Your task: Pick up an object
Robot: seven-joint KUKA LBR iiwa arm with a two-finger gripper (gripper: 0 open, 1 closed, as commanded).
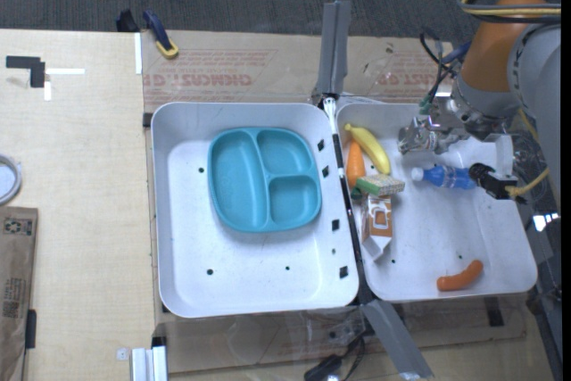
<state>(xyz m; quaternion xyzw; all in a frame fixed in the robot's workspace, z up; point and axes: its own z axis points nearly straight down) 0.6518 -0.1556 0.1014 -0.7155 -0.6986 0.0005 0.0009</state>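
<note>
Pincer low over right bin, near its back wall — finger state impossible to tell. Just beside it, a bottle; banana and carrot leftward. Blue plate in left bin.

Two white bins, one blue tray, one banana, perhaps two carrots, one bottle.

I work in what looks like a robotics lab: my surface is bare plywood carrying two white bins, a cardboard sheet taped beneath them, a tape roll, and loose cables, probably sensor leads.
</note>
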